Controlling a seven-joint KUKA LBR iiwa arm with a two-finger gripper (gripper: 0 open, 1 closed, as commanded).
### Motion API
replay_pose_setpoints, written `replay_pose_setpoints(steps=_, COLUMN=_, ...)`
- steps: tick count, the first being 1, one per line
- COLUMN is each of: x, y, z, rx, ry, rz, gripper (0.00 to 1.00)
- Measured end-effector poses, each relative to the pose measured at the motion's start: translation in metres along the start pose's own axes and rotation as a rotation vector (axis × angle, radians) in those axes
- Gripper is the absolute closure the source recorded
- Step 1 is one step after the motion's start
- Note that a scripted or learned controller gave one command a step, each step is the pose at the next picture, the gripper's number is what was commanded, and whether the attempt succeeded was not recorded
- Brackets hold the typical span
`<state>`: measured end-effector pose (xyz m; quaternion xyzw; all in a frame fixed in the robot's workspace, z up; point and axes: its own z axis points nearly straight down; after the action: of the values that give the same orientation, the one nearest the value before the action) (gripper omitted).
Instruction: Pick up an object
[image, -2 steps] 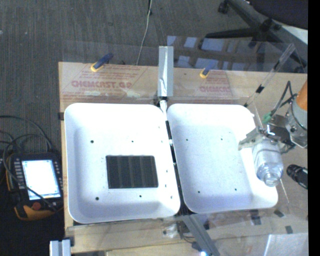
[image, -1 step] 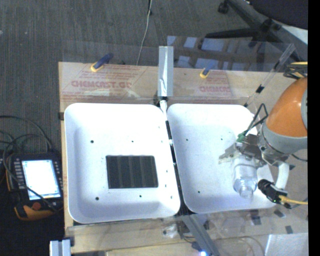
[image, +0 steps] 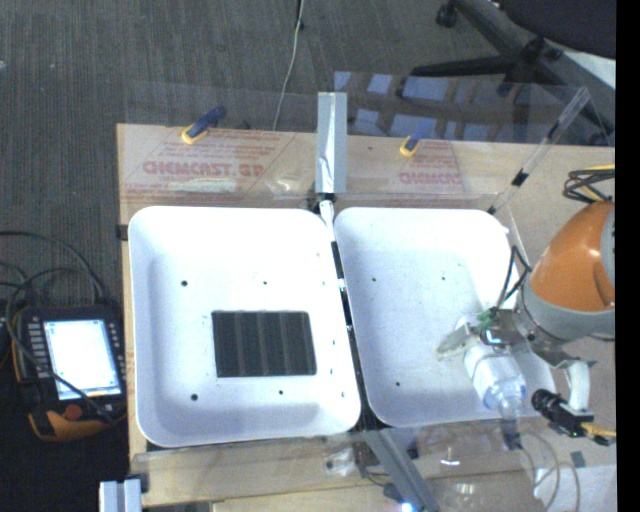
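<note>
Clear bottle (image: 497, 382) lying in the near right corner of the right bin (image: 420, 216), just beside the gripper (image: 478, 335). Cannot tell whether that gripper is open, closed, or gripping anything. Reaching in from the right, grey arm (image: 575, 268) with orange band. Dark ribbed slab (image: 263, 343) flat in the left bin (image: 150, 300). Both bins side by side on a pale bench (image: 200, 165) with red lettering and two clamps (image: 202, 124) at the far edge. Around it, grey carpet (image: 100, 60); lit handheld pendant (image: 75, 360) at left; office chair base (image: 500, 50) far right.
</note>
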<state>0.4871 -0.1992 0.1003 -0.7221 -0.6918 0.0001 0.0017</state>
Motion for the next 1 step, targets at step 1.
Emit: replay_pose_setpoints(steps=1, x=0.0014, y=0.0001, z=-0.0065, rx=0.004, ry=0.002, rz=-0.002, gripper=1.00)
